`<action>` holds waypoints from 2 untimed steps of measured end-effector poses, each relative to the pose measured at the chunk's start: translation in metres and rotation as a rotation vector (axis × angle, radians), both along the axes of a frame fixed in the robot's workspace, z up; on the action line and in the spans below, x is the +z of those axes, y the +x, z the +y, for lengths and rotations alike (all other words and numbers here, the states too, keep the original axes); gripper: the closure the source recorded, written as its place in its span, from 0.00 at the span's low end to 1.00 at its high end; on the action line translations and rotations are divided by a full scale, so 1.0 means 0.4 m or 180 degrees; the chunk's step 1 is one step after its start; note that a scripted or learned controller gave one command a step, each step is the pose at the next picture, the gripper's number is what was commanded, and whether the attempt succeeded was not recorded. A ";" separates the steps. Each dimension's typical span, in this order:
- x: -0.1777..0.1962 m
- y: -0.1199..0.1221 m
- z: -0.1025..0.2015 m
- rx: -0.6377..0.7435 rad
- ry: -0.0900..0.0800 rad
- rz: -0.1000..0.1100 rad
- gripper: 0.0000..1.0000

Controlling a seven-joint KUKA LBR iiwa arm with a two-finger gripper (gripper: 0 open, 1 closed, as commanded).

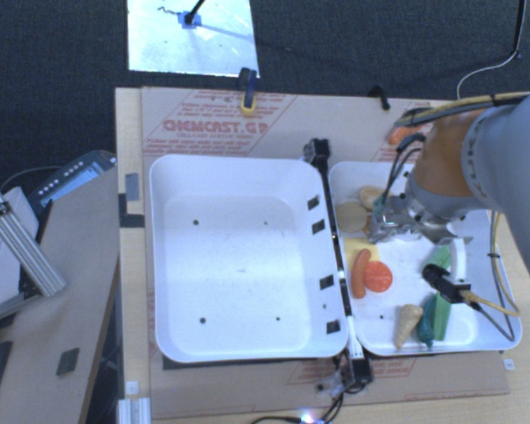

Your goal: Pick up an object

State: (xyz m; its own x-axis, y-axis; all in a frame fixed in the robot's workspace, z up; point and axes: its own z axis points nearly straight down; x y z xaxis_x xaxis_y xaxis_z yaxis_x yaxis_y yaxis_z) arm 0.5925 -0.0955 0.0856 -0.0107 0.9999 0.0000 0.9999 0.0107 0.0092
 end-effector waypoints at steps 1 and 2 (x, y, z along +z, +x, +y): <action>-0.005 -0.223 0.013 -0.0036 0.0008 0.0051 1.00; 0.123 -0.089 0.018 -0.0016 -0.0005 0.0000 1.00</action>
